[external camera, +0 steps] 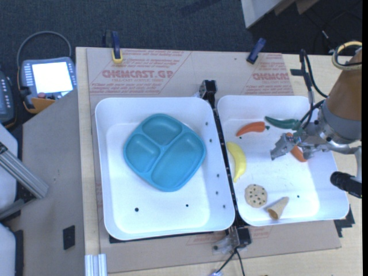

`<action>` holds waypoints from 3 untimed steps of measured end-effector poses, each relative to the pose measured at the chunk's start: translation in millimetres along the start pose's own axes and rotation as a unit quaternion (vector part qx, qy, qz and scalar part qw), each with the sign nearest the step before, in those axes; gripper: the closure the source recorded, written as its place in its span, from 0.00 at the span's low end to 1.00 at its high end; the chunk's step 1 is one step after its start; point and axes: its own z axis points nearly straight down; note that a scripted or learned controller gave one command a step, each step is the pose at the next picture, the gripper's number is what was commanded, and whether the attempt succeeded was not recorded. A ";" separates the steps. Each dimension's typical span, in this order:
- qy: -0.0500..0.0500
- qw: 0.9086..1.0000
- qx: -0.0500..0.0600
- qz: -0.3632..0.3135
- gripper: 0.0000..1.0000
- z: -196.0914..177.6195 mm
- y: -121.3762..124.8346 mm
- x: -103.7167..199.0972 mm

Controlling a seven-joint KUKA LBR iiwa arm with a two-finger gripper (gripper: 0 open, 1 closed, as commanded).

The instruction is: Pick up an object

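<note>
Near the right bin's (322, 105) right edge, gripper (290, 148) is hovering beside an orange carrot (298, 153); finger state cannot be told.

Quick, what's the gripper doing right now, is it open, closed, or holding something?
Gripper: low in the right bin, beside an orange piece; open or closed cannot be told.

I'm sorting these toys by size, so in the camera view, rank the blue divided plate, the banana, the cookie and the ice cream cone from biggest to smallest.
1. Blue divided plate, by far the largest.
2. Banana.
3. Cookie and ice cream cone: they look about alike, so I won't rank them.
</note>
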 end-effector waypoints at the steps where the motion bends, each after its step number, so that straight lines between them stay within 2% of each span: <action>1: -0.001 1.000 -0.007 -0.002 0.00 -7.5 3.1 0.5; 2: 0.000 1.000 -0.004 -0.002 0.00 51.8 -2.2 8.1; 3: -0.001 1.000 -0.005 -0.001 0.00 103.6 -2.7 8.6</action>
